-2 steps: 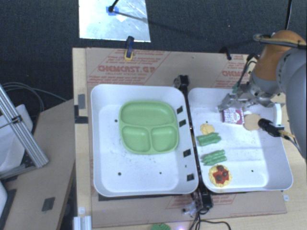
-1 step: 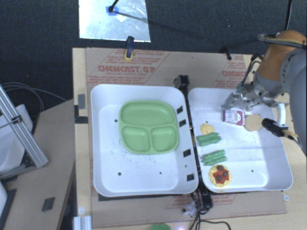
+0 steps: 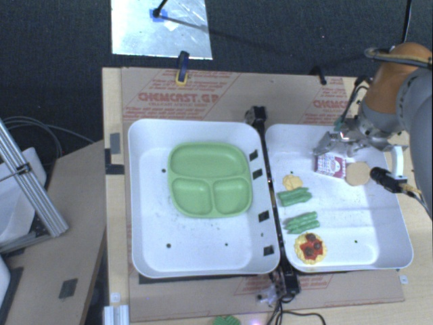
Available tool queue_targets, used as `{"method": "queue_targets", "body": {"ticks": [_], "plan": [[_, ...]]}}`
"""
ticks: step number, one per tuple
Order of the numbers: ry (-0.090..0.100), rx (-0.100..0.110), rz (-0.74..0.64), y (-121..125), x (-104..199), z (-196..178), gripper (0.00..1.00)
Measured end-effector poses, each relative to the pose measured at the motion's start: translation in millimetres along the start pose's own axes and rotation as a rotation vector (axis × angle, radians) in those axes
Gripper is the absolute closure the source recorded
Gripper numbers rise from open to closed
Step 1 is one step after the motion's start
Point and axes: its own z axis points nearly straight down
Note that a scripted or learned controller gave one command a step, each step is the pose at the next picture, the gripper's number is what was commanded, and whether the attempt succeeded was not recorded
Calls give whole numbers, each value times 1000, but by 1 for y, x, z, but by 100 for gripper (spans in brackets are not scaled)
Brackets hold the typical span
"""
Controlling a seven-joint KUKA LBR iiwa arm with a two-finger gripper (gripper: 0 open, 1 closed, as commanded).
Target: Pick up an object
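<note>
Gripper (image 3: 333,143) hangs low over the far part of the right bin (image 3: 379,249), just above a small pink carton (image 3: 330,164); whether its fingers are spread or closed cannot be told, and nothing is seen held. That carton lies flat, its long axis running roughly left to right, slightly tilted. Beside it rests a tan cookie (image 3: 356,174). Entering from the right, the grey arm (image 3: 399,93) bends down toward the bin, orange band uppermost

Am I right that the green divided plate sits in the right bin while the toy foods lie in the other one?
Not quite: the camera view shows the green divided plate in the left bin; the toy foods, such as the pizza slice, lie in the right bin.
</note>
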Motion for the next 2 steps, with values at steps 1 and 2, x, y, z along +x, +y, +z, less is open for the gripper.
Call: {"method": "queue_targets", "body": {"ticks": [1,2], "plan": [[-1,0,2,0,-9,0,0],[0,2,-3,0,13,1,0]]}}
